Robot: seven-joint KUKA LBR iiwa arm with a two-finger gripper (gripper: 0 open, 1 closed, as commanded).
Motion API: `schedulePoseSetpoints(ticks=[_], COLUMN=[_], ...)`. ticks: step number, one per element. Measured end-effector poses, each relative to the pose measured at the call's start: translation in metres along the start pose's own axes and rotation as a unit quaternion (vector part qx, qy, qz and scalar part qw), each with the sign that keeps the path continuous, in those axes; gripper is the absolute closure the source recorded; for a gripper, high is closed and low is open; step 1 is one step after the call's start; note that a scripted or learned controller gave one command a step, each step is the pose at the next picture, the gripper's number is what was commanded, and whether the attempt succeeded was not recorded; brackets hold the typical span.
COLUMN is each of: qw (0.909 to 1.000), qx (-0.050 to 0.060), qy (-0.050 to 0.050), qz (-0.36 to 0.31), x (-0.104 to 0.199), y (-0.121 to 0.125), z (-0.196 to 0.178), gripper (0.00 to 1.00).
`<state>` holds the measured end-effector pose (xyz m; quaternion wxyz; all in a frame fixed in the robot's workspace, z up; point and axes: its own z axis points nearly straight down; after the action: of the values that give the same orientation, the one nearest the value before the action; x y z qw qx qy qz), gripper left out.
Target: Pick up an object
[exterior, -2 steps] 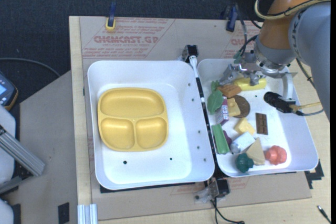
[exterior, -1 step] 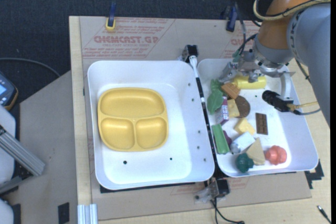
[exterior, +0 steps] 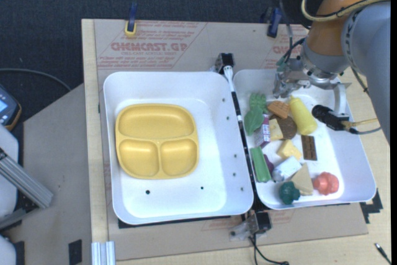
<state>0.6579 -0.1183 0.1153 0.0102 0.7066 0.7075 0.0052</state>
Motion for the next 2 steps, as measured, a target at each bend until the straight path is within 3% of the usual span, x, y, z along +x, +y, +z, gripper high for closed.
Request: schedulePoseSetpoints(ticks=[1,2], qw=[1.0,1.0], qx=[0.008,0.007], qy=[0.003,0.002], qz=[0.001,0.0], x=[0.0,0.0], y=[-0.007,-0.004], z=[-0.058,-0.113], gripper=[1.0,1.0])
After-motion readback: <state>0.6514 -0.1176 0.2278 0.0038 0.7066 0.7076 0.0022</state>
